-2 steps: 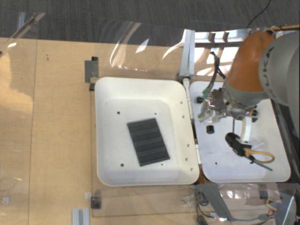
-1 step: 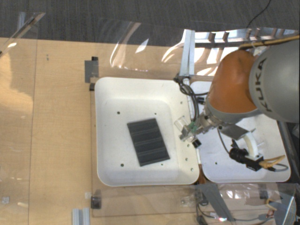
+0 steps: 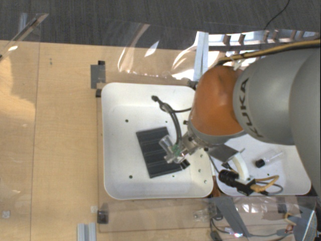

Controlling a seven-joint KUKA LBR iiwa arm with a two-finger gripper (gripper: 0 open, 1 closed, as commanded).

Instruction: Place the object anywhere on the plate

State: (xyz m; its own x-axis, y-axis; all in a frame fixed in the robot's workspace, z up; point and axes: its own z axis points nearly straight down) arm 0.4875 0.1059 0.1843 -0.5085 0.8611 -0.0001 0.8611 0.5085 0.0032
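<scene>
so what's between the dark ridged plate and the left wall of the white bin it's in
In the camera view, nothing lies there: between the dark grey ridged rectangular plate and the left wall of the shallow white bin is bare white floor with small dark holes.

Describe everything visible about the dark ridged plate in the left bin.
The plate is a dark grey, roughly rectangular slab with parallel ridges running along its length, matte like plastic or rubber. It lies flat on the floor of the left bin, turned at a slant, right of the bin's centre. The gripper sits over its right edge, hiding that part.
</scene>
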